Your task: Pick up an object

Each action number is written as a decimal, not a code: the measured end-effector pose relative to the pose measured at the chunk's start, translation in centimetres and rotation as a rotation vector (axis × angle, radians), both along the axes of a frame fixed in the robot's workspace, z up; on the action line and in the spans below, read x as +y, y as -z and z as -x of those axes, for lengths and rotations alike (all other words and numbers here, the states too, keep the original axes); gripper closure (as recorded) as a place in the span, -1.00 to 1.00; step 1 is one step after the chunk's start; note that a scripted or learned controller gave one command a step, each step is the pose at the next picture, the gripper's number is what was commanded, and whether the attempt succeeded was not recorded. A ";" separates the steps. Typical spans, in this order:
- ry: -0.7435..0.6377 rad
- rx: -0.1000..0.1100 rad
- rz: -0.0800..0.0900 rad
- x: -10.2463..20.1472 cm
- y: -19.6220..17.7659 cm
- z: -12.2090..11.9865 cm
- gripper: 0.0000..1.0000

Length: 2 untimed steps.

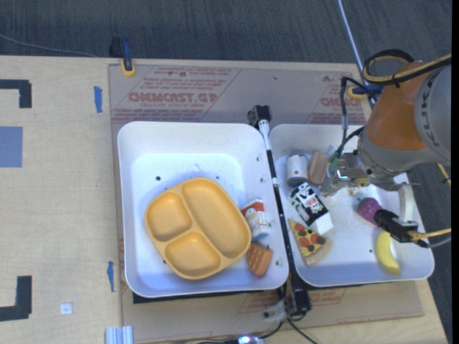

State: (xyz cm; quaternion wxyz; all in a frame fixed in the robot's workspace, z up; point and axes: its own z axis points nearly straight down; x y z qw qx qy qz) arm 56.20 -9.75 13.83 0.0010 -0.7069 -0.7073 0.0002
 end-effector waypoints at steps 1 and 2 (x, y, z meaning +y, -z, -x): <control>-0.001 -0.005 0.002 -0.1 -5.4 -10.0 1.00; 0.000 -0.001 0.001 0.3 0.5 -5.6 1.00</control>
